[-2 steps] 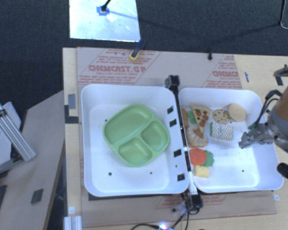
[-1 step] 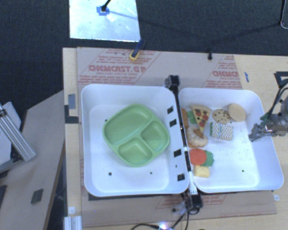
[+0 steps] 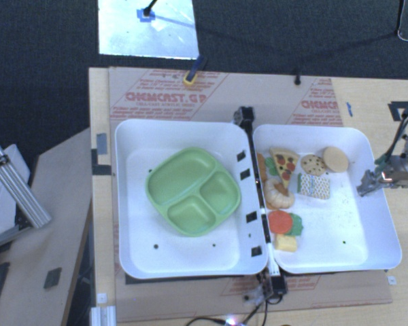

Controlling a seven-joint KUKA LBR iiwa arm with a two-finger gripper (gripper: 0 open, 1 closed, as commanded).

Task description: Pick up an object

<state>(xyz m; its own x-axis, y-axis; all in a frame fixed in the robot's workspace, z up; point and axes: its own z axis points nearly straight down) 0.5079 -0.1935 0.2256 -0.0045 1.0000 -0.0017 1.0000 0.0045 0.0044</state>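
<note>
The right white bin (image 3: 367, 250) holds a cluster of toy foods along its left half. Among them are a pizza slice (image 3: 284, 161), a chocolate-chip cookie (image 3: 313, 164), a tan round bun (image 3: 336, 159) and a patterned white block (image 3: 315, 187). Below these lie a pale curled shrimp-like piece (image 3: 279, 195), a red tomato (image 3: 281, 221) and a yellow piece (image 3: 286, 243). My gripper (image 3: 369, 182) hangs low at the bin's right rim, roughly 50 px right of the bun and the block, with nothing seen in it.
In the left white bin (image 3: 132, 250) lies a green divided plate (image 3: 192, 191). A black-clipped divider (image 3: 255, 195) joins the two bins. A shiny metal sheet (image 3: 148, 19) lies beyond the bench, and a grey side table (image 3: 47, 216) stands at left.
</note>
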